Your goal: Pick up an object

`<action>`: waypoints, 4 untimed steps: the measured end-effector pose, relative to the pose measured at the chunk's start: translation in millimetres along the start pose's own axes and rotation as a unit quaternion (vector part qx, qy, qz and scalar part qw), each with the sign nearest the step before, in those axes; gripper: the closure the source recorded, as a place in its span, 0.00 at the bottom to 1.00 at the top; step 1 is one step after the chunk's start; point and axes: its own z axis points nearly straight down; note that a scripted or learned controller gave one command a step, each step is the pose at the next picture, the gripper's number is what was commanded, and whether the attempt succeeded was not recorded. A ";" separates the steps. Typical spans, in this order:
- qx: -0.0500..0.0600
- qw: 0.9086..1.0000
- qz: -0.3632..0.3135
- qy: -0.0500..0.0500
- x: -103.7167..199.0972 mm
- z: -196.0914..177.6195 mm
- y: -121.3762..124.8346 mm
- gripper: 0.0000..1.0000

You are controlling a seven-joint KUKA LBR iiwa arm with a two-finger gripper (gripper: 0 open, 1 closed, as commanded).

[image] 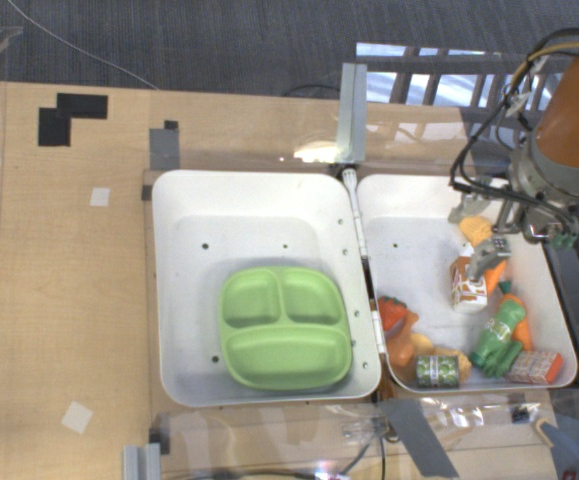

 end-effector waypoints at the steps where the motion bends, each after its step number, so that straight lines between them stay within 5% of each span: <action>1: 0.001 0.999 -0.047 -0.003 10.2 144.4 -34.7 0.00; 2: 0.000 0.999 0.041 -0.002 -45.5 155.2 -59.0 0.00; 3: 0.002 0.999 0.037 -0.010 -50.5 139.6 -57.8 1.00; 4: 0.001 0.987 0.163 -0.007 -40.4 -33.6 -37.2 1.00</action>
